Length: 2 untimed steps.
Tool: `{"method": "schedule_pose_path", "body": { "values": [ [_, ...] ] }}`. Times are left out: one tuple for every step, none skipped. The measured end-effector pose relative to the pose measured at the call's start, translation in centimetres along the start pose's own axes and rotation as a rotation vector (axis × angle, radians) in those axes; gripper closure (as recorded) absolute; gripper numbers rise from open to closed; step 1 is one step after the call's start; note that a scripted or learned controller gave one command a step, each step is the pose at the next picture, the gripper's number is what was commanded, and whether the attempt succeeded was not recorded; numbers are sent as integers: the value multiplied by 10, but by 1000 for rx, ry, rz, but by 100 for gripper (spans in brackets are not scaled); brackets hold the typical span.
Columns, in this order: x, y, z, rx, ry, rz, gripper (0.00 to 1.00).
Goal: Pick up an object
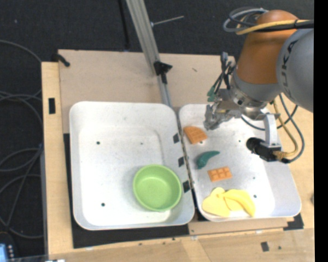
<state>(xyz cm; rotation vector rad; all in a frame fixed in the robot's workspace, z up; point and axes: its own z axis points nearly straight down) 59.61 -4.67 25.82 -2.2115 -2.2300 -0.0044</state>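
My gripper (212, 121) hangs over the back left part of the right bin (273, 187), just right of and above an orange bread-like piece (194, 135). Nothing shows between its fingers. In the same bin lie a teal curved piece (206, 158), a small orange waffle block (219, 174) and a yellow banana bunch (228, 203) at the front. A green bowl (157, 187) rests in the front right corner of the left bin (98, 130).
A slanted metal post (147, 40) rises behind the bins, ending at a black clamp (163, 69). A black cable connector (259, 148) hangs over the right bin's right side. Wooden bench edges surround both bins.
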Motion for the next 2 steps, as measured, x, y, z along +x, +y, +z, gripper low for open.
{"method": "schedule_pose_path", "body": {
  "values": [
    [45,-9,-3,1,0,1,100],
    [107,-19,0,4,-1,0,100]
  ]
}}
